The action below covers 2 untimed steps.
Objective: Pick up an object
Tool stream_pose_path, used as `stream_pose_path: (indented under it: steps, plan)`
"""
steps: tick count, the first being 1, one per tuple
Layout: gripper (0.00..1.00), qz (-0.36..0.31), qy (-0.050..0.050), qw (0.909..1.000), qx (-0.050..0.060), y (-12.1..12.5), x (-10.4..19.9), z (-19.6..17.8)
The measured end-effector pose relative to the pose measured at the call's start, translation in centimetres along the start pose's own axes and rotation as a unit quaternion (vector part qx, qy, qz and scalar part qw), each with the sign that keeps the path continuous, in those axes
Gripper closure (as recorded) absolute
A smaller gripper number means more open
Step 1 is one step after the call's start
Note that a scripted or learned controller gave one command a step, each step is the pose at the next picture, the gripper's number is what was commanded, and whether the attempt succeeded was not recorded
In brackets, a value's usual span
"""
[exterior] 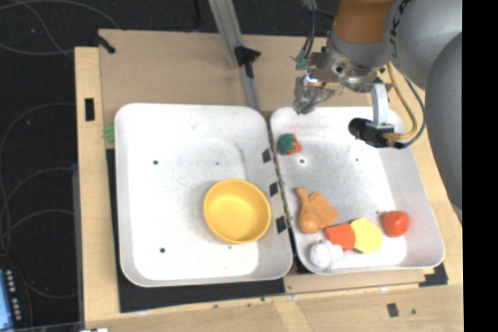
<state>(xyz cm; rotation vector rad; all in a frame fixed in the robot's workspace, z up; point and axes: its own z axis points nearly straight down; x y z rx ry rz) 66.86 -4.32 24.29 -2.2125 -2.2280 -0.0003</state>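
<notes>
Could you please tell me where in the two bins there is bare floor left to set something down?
Left bin: bare everywhere around the yellow bowl, widest toward its far and left walls. Right bin: the middle is bare, between the small green-and-orange object and the near pile. Crowded along the near wall: orange toy, white piece, yellow piece, red ball.

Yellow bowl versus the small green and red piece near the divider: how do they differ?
The yellow bowl is far larger than the green and red piece. The bowl lies in the left bin, the piece in the right bin. The bowl is one colour; the piece shows two. Both sit near the divider.
</notes>
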Motion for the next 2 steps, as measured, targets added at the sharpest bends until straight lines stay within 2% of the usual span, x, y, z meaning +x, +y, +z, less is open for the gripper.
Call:
stream_pose_path:
  steps: [1,2]
  plan:
    - [1.0,0.0,0.0,1.0,0.0,-0.5,5.6,1.0]
    - [1.0,0.0,0.0,1.0,-0.001,-0.5,10.0,1.0]
